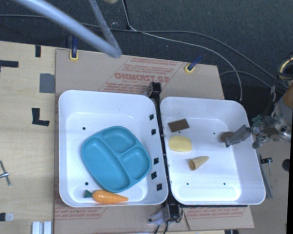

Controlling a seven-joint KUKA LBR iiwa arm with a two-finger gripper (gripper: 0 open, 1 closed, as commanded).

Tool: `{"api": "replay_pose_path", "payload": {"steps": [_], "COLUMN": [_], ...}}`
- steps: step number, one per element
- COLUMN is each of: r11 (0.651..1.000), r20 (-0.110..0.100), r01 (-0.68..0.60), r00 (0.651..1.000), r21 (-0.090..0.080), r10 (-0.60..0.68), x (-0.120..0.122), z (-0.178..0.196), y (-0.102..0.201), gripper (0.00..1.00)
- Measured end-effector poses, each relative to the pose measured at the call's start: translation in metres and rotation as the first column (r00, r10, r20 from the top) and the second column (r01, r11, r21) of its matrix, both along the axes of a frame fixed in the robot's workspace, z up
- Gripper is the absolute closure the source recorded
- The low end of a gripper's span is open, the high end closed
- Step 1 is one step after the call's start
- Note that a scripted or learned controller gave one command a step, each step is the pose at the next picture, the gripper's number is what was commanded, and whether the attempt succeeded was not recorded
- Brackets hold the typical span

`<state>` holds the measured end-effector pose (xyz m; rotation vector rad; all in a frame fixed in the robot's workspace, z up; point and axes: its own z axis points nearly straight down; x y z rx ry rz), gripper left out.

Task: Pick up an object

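Observation:
The right bin [236, 110] holds a brown block [178, 125], a pale yellow rounded piece [180, 144] and a tan cone [198, 163]. My gripper [231, 138] reaches in over the right side of this bin, well to the right of the three pieces and touching none of them. Nothing shows in its grasp. In the left bin [70, 109] lie a blue divided plate [115, 158] and, at the front edge, an orange carrot [109, 198].
The bins sit on a cardboard sheet [139, 71] clamped at the back. A grey pole [58, 15] crosses the upper left. Cables run behind the bins. The arm's wrist [277, 124] hangs past the right bin's right wall.

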<state>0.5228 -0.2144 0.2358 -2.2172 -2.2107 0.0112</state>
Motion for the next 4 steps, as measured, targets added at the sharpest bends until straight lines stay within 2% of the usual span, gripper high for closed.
{"api": "replay_pose_path", "payload": {"steps": [1, 3, 4], "r11": [1.0, 1.0, 1.0], "r20": [0.011, 0.006, 0.013], "r01": [-0.004, -0.003, -0.004], "r00": [1.0, 1.0, 1.0], "r21": [-0.003, -0.001, -0.004], "r10": [0.004, 0.003, 0.004], "x": [0.003, -0.014, -0.013], "z": [0.006, -0.113, -0.152], "y": [0.0, -0.003, -0.003], "gripper": [0.0, 0.0, 0.0]}}
